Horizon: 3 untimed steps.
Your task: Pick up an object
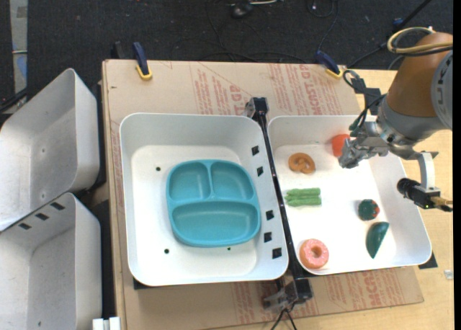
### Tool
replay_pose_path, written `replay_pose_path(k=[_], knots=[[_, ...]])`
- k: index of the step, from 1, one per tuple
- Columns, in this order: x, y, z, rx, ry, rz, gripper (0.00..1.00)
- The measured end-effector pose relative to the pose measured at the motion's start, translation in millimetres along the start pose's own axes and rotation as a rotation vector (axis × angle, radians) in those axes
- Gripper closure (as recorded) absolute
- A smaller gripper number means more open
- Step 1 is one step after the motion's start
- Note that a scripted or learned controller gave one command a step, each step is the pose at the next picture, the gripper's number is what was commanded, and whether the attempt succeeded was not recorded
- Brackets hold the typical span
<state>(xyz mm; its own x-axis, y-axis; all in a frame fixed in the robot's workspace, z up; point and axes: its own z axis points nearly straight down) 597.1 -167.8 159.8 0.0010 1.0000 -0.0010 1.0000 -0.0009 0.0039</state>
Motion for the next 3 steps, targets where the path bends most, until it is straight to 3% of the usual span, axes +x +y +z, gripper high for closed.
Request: replay_pose_path(k=[1,2,3], knots=[[9.9,5.5,-55.3,-0.003,0.000,-0.005,1.00],[10.0,6.2,-64.1,0.002,0.000,-0.004,1.00],[62.8,6.0,-75.5,0.003,0.002,-0.009,1.00]])
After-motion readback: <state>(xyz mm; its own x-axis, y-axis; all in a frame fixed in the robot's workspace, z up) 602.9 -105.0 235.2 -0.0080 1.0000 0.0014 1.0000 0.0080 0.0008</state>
